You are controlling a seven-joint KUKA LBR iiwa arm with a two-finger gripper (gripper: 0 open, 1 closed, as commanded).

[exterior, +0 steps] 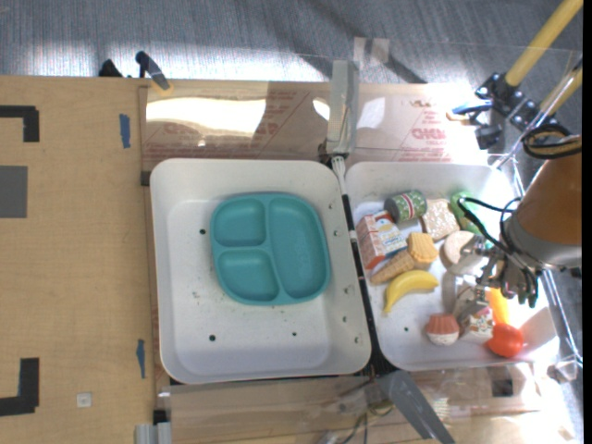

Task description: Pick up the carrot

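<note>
We find the carrot (500,307) in the right bin (404,346), close to its right wall: a short orange piece lying at a slant, with a rounder orange-red item, perhaps a tomato (507,341), touching it just below. To its left, touching or nearly so, sits a small printed packet (478,323), and beyond that a little cupcake-like toy (442,328).

The claw (481,283) hangs low over this cluster, just up and left of the carrot, its metal parts tangled visually with cables; we cannot tell how it is set, nor see anything caught in it. The carrot looks to rest on the bin floor, so we judge the pick not yet made.

Further out lie a banana (410,288), a red carton (378,238), a can (405,206) and crackers. The left bin (180,335) carries a teal divided plate (271,247).

Our worry is crowding. With the tomato and packet pressed close, the claw could close on a neighbour instead, or nudge the carrot against the wall and slip off its tapered, smooth body.
</note>
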